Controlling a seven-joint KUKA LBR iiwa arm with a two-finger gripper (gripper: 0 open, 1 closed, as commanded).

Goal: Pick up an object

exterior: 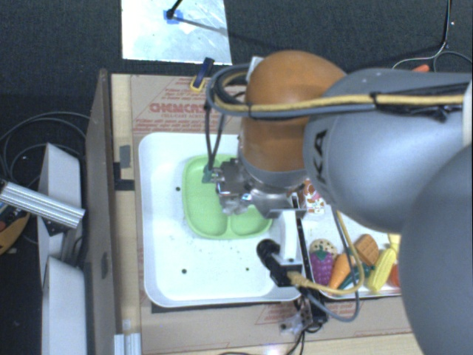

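Grey arm (392, 146) overhangs green plate (207, 209) in left bin (159, 220)

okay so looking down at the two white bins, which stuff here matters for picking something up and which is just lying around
Belongs to the job:
- gripper, low over the green tray in the left bin
- toy foods: carrot, corn, purple grapes

Just lying about:
- silver sheet
- metal bar
- loose cables

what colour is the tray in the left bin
Light green tray, clearest in the camera view.
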